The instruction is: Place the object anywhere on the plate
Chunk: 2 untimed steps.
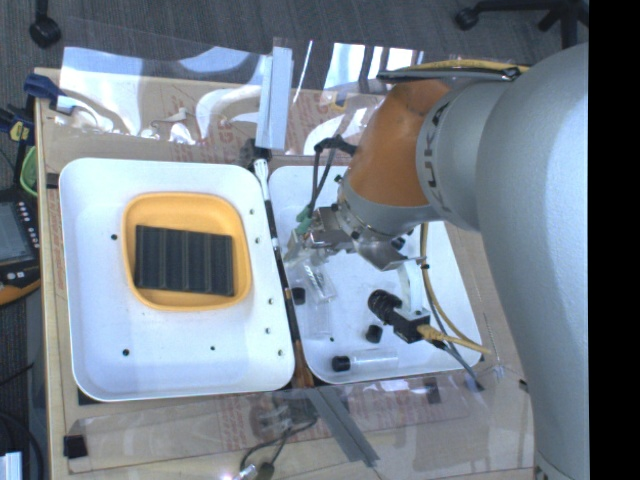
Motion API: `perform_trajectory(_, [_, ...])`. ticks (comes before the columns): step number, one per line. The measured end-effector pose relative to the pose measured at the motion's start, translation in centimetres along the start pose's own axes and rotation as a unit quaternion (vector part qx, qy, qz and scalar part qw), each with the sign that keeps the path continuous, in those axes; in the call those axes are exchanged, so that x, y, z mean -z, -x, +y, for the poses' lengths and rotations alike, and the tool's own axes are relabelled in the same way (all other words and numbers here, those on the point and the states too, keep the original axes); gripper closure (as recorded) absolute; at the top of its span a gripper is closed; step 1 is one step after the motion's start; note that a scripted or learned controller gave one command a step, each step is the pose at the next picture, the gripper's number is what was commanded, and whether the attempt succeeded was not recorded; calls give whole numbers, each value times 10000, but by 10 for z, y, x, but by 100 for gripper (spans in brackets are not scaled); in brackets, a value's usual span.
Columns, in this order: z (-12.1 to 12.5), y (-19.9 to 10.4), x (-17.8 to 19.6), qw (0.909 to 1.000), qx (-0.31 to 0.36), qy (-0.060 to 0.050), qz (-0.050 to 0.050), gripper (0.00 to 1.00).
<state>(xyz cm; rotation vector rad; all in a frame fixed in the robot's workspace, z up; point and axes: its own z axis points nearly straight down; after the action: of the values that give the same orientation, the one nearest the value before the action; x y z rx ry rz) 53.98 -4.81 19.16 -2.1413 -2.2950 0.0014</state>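
Near the front edge of the right bin point(455, 298), a clear tube with a black cap point(362, 363) is seen lying flat, apart from the gripper point(318, 258) lowered further back near the bin's left wall; whether its fingers are spread or pressed together cannot be told. To the left, the yellow plate point(186, 215) carrying a dark ridged insert point(186, 261) is set in the left bin point(100, 348).

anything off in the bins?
Nothing spilled or broken. The yellow plate lies flat in the left bin, carrying a dark ridged insert. In the right bin, a clear tube with a black cap lies on its side near the front wall.
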Motion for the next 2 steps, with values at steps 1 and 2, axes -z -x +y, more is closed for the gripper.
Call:
perform_trajectory(1, [55, -25, 0, 9982, 598, -3, -6, 100])
perform_trajectory(2, [29, -82, -1, 9946, 1035, -14, 1, 100])
